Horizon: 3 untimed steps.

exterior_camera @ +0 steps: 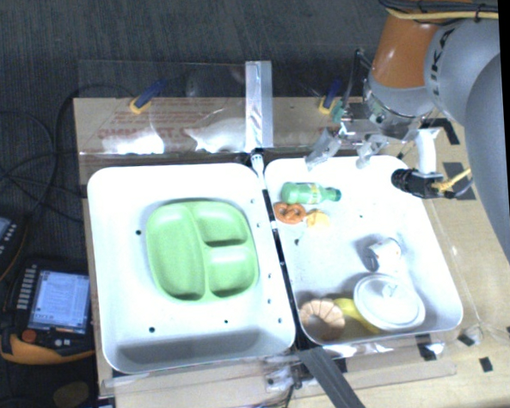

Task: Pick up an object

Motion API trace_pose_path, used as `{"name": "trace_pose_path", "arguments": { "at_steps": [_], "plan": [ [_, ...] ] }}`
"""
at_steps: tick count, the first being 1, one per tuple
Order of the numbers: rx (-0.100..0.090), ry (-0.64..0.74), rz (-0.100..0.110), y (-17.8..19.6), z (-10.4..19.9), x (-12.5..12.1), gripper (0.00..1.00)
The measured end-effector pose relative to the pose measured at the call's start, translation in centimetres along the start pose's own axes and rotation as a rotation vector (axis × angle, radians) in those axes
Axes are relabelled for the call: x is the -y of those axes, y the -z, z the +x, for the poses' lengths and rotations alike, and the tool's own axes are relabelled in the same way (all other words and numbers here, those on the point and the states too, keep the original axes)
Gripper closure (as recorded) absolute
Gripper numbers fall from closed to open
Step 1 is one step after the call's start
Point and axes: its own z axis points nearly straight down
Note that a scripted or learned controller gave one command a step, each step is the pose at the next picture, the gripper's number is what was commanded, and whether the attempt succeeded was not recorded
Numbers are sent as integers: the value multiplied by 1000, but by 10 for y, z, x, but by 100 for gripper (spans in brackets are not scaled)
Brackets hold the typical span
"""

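Observation:
My gripper [345, 149] hangs over the far rim of the right bin [429, 231], its two metal fingers [322, 151] spread apart with nothing between them. Just below it in the bin lies a green bottle [309, 193] on its side. An orange pretzel-like item [289, 211] and a small yellow piece [318, 219] sit beside the bottle. Nearer the front are a small white cup [382, 253], a white lidded bowl [388, 301], a yellow item [351, 310] and a tan bread-like item [321, 315].
The left bin [125, 327] holds a green divided tray [199, 250]. A metal post [258, 104] stands behind the divider between the bins. Clear plastic sheeting [173, 126] lies at the back left. Devices and cables [37, 298] lie off the bench to the left.

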Motion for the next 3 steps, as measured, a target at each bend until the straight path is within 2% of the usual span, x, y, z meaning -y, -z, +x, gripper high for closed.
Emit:
{"name": "trace_pose_path", "arguments": {
  "at_steps": [1, 2, 3],
  "plan": [
    [3, 692, -8, -125, -3, 4, 0],
    [-1, 692, -9, -113, -2, 3, 100],
    [1, 400, -1, 17, 43, 2, 100]
  ]
}}
